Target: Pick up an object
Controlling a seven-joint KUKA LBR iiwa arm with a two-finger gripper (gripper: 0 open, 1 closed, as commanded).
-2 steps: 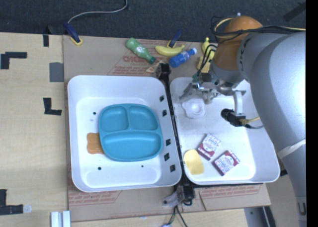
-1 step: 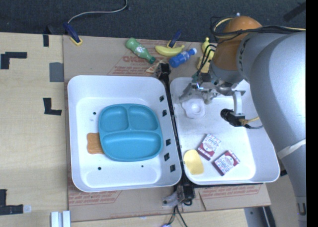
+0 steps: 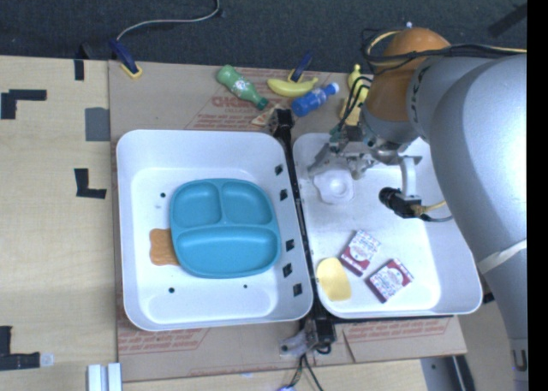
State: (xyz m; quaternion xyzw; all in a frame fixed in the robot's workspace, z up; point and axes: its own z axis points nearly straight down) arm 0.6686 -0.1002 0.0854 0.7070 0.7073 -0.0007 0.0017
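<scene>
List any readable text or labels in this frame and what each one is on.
None can be read.
Red print on the cardboard sheet above the left bin: too faint and blurred.
Red print on the cardboard's front edge: blurred.
Two red-and-white packets in the right bin: markings too small.
Green bottle and blue bottle: labels unreadable.

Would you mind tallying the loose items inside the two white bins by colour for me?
Blue: 1, divided plate
Orange-tan: 1, flat piece partly under the plate
Red and white: 2, packets
Yellow: 1, lump
Clear or white: 1, small cup
Total: 6
</scene>
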